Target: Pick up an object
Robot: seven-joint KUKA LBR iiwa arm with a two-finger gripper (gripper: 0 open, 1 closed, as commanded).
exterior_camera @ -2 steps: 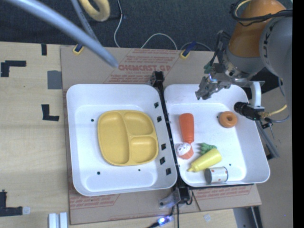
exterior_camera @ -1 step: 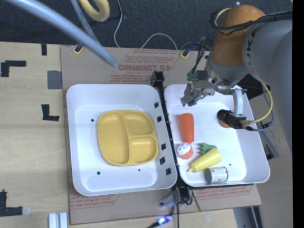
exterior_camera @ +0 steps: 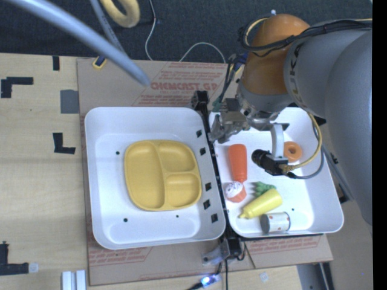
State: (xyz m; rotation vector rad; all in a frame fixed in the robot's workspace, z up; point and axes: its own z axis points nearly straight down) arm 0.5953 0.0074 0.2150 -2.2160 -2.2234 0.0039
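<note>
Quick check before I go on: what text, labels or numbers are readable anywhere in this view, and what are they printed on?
"CHEMCAST GP", red print on the brown sheet behind the bins; reading uncertain, and the repeated red lines around it are too blurred.
Label on the small can in the right bin: too small to read.
Round red and white lid beside the orange carrot: marking unreadable.
Yellow divided tray: no text.
</note>
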